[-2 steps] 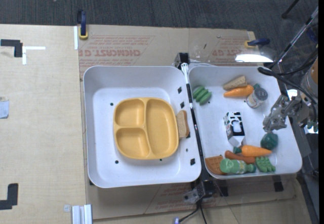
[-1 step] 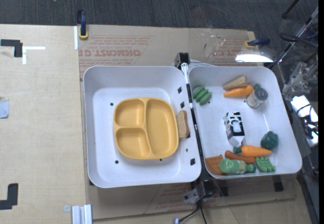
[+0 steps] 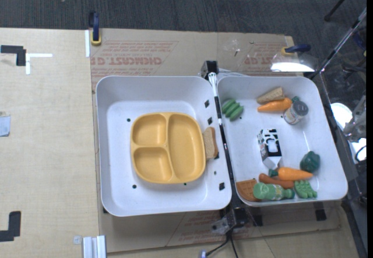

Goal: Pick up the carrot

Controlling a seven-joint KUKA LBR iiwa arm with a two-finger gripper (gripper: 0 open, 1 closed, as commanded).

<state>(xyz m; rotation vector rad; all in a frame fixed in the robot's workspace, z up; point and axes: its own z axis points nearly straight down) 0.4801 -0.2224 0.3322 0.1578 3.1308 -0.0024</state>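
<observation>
Two orange carrots lie in the right bin (image 3: 326, 111). One carrot (image 3: 274, 106) rests near the bin's back wall, between a tan bread wedge (image 3: 270, 95) and a small metal-lidded jar (image 3: 295, 113). The other carrot (image 3: 294, 174) lies near the front, with its green top pointing left. It sits on a pile with a red sausage (image 3: 273, 180) and green vegetables (image 3: 274, 193).
The left bin (image 3: 111, 134) holds a yellow divided plate (image 3: 169, 147) with a bread slice (image 3: 211, 142) at its right edge. The right bin also holds a green pod (image 3: 232, 109), a black-and-white carton (image 3: 270, 147), a dark green vegetable (image 3: 310, 162) and an orange cracker (image 3: 246, 190).
</observation>
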